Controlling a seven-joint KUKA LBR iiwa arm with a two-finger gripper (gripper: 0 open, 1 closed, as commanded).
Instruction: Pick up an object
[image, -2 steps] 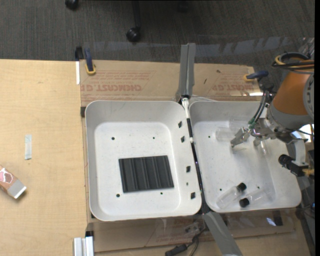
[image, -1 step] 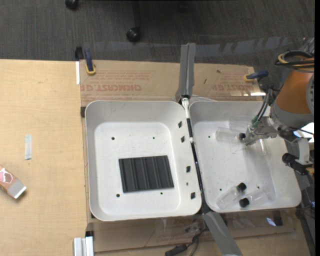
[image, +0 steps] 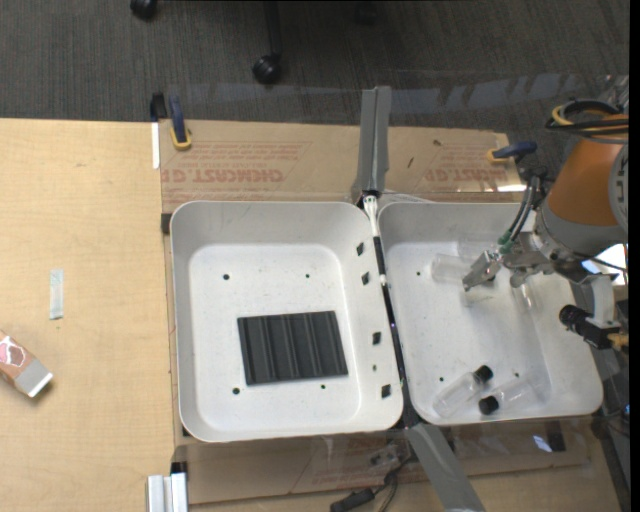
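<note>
My gripper (image: 502, 276) hangs over the upper middle of the right bin (image: 560, 405), open, with nothing between its fingers. Just to its left a small clear plastic piece (image: 447, 268) lies on the bin floor, apart from the gripper. Two clear plastic bottles with black caps (image: 482, 390) lie near the right bin's front wall. A dark ribbed rectangular block (image: 292, 347) lies flat in the middle of the left bin (image: 190, 300).
A metal divider post (image: 374, 140) rises behind the seam between the bins. The arm's orange band (image: 585, 180) and wrist cables crowd the right bin's far right side. A small tube (image: 22, 367) and a grey strip (image: 56, 295) lie on the bench at left.
</note>
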